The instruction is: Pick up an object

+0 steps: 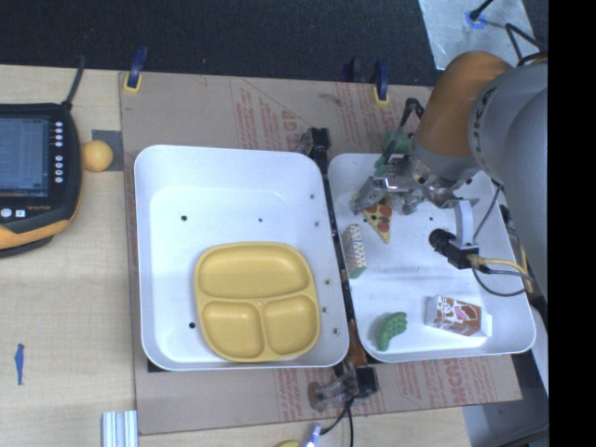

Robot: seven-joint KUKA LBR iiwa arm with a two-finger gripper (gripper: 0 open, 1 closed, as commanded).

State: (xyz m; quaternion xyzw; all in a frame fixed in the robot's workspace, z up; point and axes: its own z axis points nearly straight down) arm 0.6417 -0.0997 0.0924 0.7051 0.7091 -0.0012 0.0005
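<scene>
Evidently the arm is at the reaching step: its gripper hangs low over the far left part of the right bin, just beside or touching a pizza-slice toy that lies near that bin's far left corner. How the pincer stands cannot be told from this slanted view, and nothing can be seen gripped in it, so the pick looks not yet made. Other candidates sit in the same bin: a small patterned cylinder against the left wall, a green toy near the near left corner, and a small printed carton toward the near right corner. The left bin holds a yellow divided plate. The next move likely calls for settling squarely over the slice, closing, then lifting straight up.
</scene>
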